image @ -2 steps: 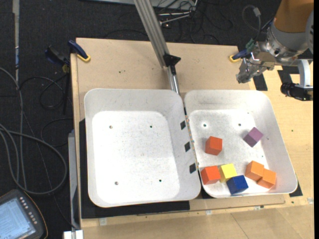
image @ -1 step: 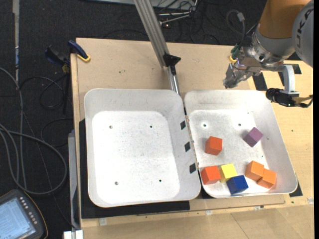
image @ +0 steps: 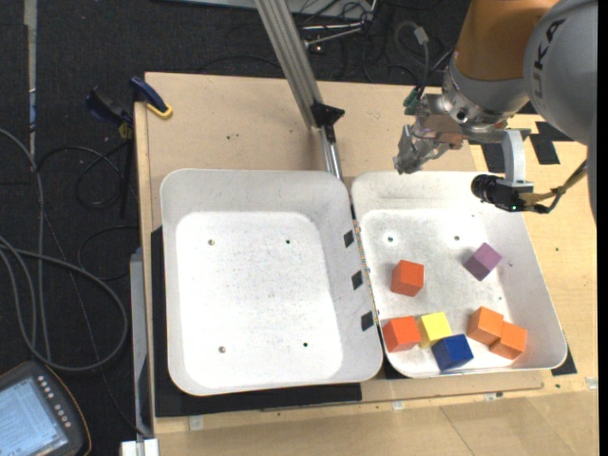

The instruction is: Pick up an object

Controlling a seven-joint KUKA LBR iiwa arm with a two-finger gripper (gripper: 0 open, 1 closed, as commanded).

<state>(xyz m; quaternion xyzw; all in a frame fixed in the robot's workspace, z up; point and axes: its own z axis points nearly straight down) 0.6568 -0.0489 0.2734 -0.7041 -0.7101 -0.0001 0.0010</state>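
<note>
In right bin (image: 532, 283): seven small blocks, all roughly cubic, no clear long axis. Orange block (image: 408, 277) mid-bin, tilted; purple block (image: 483, 260) right of it, turned diagonal. Along near wall: orange (image: 402, 332), yellow (image: 436, 326), blue (image: 453, 351) clustered, touching; two orange (image: 500, 332) stacked or abutting, hard to separate. Gripper (image: 415, 155) above bin's far rim, well apart from blocks, holding nothing; finger spacing blurred, cannot tell. Left bin (image: 252, 274) beside it on surface (image: 228, 112).

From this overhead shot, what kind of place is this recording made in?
Probably a robotics lab test bench: a KUKA arm over two white bins, small coloured blocks for grasp trials, loose cables and a teach pendant on the floor.
</note>
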